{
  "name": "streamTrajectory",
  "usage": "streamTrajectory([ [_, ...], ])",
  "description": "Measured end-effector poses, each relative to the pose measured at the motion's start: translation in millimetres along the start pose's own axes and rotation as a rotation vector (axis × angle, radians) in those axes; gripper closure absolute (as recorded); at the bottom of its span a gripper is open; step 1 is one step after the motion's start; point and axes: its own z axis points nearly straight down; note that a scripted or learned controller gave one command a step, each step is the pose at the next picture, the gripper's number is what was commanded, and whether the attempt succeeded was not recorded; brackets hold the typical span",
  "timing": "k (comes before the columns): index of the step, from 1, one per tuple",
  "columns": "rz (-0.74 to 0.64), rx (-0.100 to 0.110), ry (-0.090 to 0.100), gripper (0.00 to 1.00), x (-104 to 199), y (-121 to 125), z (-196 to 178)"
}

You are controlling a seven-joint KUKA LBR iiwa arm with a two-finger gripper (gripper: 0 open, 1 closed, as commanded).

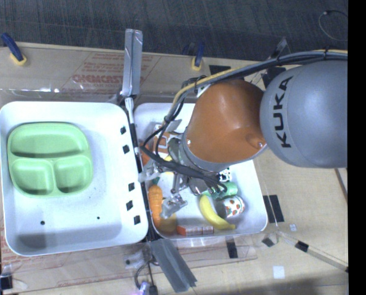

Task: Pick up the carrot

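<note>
A green divided tray (pixel 49 158) sits in the left bin (pixel 23 238); in the right bin (pixel 253 183), the carrot (pixel 155 203) lies lengthwise along the left wall, just left of the gripper (pixel 172 203), whose finger state cannot be told.

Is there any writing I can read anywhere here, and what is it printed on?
"KUKA": black letters on the rounded grey arm housing, running up its side.
Red print on the brown cardboard sheet behind the white bins: too faint and blurred to read.
Small red-and-white packet at the right bin's front edge: any print is too small to read.
</note>
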Motion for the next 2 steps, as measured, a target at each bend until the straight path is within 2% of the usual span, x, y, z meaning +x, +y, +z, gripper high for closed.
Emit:
streamTrajectory([
  [1,-0.002,-0.001,0.0,0.0,-28,57,0],
  [2,-0.146,0.001,-0.002,0.0,-8,-6,0],
])
